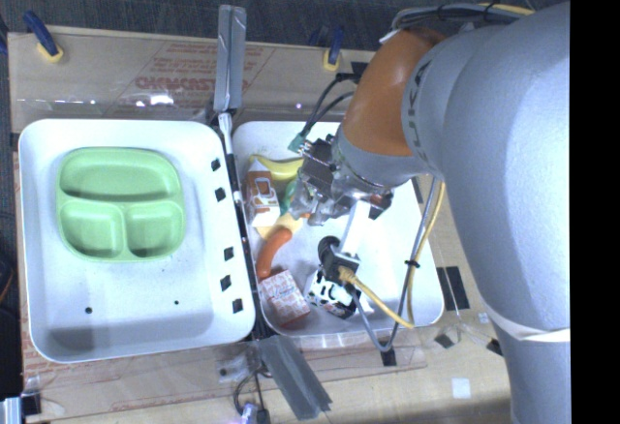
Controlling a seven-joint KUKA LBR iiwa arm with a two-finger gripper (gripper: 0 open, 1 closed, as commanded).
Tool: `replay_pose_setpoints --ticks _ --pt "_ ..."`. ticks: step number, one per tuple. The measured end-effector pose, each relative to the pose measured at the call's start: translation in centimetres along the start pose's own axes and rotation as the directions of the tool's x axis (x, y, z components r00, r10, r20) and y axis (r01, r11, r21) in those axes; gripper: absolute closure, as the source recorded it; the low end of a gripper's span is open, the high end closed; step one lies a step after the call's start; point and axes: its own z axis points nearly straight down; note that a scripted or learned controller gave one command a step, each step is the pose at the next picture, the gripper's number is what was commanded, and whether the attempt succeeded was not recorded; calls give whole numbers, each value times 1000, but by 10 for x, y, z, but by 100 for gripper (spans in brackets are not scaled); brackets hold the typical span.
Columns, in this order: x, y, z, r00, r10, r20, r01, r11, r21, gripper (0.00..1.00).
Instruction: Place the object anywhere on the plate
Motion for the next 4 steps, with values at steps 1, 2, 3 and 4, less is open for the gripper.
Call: replay_pose_setpoints --ticks 1,2,3,4 --pt "64 -20 21 992 -130 2 130 992 1 100" --pt "146 -56 1 935 -356 3 356 935 -4 100" --pt "146 -56 1 935 -356 3 356 935 -4 0" --pt "143 -72 68 811 -584 5 584 811 1 0"
